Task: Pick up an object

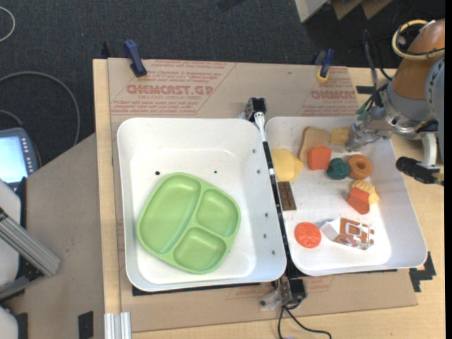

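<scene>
The arm enters from 3 o'clock, its orange band (417, 44) showing at the upper right, and the gripper (355, 134) sits low over the far right corner of the right bin (402, 249). Whether anything lies between the fingers, or how they stand, cannot be told at this size. Directly under and beside the gripper lies a small pale yellow piece (340, 135), touching or nearly touching the fingertips; contact cannot be confirmed. At 9 o'clock from the gripper, just beside that piece, stands a tan bread-like slice (313, 138), with a red-orange block (319, 157) against its lower edge. At 6 o'clock from the gripper, near but apart from it, rests a brown ring-shaped doughnut (361, 167), touching a dark green round item (338, 169) on its 9 o'clock side. Further toward 6 o'clock lies a toy carton of fries (360, 196), red with yellow tips. A yellow rounded item (286, 164) rests against the bin's left wall, with a brown bar (286, 195) just below it. Near the front edge sit an orange-red disc (307, 235) and, beside it at 3 o'clock, a white and orange patterned packet (351, 233). The left bin (134, 140) holds a green three-compartment plate (188, 222), well apart from the gripper.
</scene>
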`<state>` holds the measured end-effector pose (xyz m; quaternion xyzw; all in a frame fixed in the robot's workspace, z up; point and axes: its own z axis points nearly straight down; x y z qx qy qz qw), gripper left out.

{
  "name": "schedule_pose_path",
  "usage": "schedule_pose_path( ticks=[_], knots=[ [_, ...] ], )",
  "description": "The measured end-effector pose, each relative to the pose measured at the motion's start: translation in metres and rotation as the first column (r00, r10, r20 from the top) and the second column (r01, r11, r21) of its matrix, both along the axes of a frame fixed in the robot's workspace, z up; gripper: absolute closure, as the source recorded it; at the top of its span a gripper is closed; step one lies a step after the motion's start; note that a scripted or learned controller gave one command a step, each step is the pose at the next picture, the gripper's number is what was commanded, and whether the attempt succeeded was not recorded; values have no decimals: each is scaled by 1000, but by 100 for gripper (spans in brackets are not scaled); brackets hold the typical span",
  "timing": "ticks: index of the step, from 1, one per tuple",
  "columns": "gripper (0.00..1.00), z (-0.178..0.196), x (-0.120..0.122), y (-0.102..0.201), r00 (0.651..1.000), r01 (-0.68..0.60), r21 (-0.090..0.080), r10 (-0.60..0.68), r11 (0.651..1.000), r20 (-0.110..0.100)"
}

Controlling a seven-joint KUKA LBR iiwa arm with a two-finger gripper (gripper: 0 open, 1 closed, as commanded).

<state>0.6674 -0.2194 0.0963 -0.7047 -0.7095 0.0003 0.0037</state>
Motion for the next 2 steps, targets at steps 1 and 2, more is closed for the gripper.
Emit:
schedule_pose_path(
  ticks=[1,2],
  knots=[
    [100,-12,-55,-5,1000,9,-4,-9,1000,1],
    [100,-12,-125,-5,1000,10,-3,-10,1000,0]
  ],
)
